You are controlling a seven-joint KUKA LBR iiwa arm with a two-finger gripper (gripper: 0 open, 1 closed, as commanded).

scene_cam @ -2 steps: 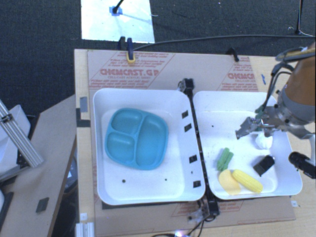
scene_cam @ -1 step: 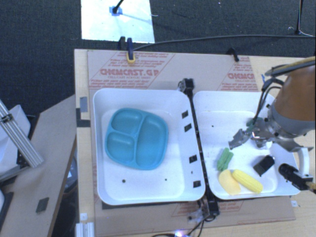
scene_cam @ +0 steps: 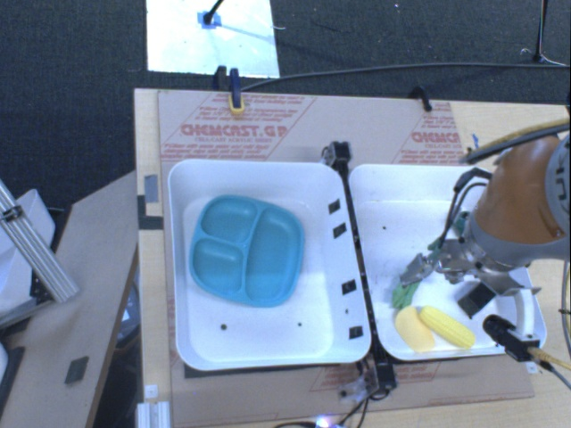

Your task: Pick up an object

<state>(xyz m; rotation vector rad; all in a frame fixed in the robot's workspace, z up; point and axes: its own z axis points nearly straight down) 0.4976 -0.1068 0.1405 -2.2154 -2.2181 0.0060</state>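
My gripper (scene_cam: 417, 271) is low in the right bin (scene_cam: 393, 199), near its left side. A small green object (scene_cam: 408, 290) lies right at its tip, touching or just beneath it; I cannot tell whether it is gripped. Just below, near the bin's front wall, a rounded yellow piece (scene_cam: 410, 326) lies beside a yellow corn cob (scene_cam: 448, 326). The grey arm with its orange band (scene_cam: 526, 194) comes in from the right and covers the bin's right part.
A blue divided plate (scene_cam: 246, 250) lies in the left bin (scene_cam: 192, 328). Black clips run down the divider (scene_cam: 350, 257) between the bins. The far half of the right bin shows bare white floor.
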